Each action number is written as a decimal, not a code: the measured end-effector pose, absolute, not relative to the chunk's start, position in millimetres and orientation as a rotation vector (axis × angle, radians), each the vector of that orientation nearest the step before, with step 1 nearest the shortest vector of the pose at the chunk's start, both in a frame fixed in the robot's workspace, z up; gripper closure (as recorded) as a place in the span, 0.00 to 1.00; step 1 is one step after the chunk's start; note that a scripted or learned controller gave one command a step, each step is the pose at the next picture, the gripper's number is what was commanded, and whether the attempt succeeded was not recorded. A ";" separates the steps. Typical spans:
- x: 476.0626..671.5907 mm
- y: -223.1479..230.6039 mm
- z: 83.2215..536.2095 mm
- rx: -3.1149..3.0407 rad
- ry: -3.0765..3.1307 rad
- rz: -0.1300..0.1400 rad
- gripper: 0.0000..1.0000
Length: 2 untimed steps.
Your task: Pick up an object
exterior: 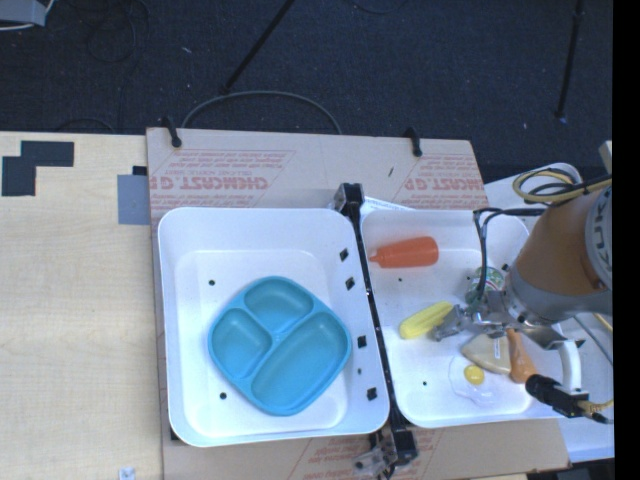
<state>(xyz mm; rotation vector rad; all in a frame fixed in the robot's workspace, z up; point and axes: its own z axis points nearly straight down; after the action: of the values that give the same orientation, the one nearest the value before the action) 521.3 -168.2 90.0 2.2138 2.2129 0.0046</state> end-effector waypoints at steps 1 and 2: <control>522.2 -169.1 102.3 2.217 2.207 0.008 1.00; 523.5 -180.3 152.9 2.228 2.215 0.000 1.00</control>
<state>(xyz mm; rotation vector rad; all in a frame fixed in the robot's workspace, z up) 523.5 -180.3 152.9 2.2279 2.2147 -0.0001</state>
